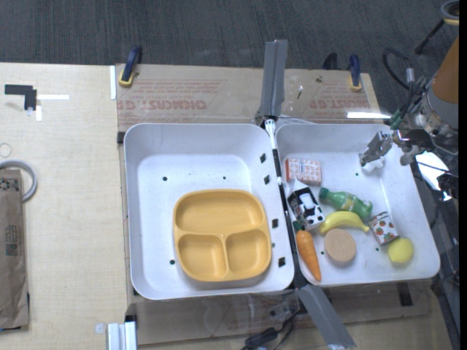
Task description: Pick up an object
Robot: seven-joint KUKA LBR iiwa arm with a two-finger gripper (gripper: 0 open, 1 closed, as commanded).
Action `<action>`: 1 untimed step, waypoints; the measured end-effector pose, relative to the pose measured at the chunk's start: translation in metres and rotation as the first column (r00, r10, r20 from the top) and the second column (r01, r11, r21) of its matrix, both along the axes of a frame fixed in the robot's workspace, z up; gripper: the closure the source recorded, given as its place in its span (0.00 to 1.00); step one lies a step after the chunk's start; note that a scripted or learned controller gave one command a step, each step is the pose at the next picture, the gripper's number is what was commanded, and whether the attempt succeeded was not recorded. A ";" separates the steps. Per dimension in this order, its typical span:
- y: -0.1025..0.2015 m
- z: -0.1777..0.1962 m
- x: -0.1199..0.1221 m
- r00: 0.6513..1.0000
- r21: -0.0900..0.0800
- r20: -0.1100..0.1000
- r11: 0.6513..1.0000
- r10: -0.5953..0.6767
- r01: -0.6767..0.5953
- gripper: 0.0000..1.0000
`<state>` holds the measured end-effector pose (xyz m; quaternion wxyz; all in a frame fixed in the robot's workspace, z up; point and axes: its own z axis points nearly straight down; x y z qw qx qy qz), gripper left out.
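Camera view: the gripper (376, 152) is hanging over the far right part of the right bin (343, 133), well apart from the toys clustered along the near side; its fingers (367, 159) are standing slightly apart with nothing between them. No single target is named, so any item qualifies: the banana (345, 221), green bottle (346, 200), carrot (308, 254), round wooden disc (340, 246), lemon (400, 250), small red-patterned can (383, 228), pink packet (303, 170) and black-and-white cow toy (307, 207). Risks, as I am judging them: the pile is crowding itself, with banana touching bottle and disc, so a descent there is likely to be nudging neighbours or closing on two things at once. The carrot and cow toy are lying against the divider wall, leaving little finger room. The packet is lying flat, hard to get under. Left bin (146, 166) is holding a yellow divided plate (221, 235). On the bench to the far left, a brown paper bag (12, 254).
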<state>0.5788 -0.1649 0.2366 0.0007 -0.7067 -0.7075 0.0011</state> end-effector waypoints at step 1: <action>0.013 -0.128 -0.031 0.992 0.001 0.000 0.992 0.129 -0.129 0.00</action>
